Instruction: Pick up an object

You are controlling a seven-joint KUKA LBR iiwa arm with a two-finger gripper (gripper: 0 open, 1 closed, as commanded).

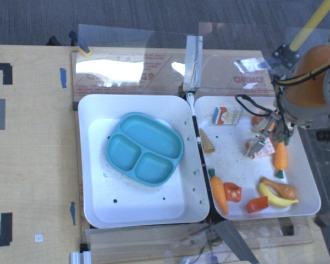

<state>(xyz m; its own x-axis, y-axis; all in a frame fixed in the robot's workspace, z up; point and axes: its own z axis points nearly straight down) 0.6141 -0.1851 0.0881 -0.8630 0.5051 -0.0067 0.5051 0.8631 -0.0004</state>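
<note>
The gripper [258, 146] hung low in the right bin [309, 172], and whether it was open or closed could not be told; it sat right over a small red-and-white packet [264, 150], though nothing showed that it held the packet. Taking that packet as the landmark, a short carrot [280, 155] lay just beside it toward the bin's right wall, a red-and-white carton [226, 115] lay up and to the left near the far wall, and an ice cream cone [207, 141] lay well to the left by the divider. Below it were a banana [275, 197] touching a brown piece, two red pieces, and a long carrot [218, 193] at the left wall. To do the pick well, the tool probably needed to settle squarely on the packet before closing, keeping off the short carrot. The barest floor lay left of the packet, mid-bin. The left bin [93, 147] held a blue divided plate [145, 148].
</note>
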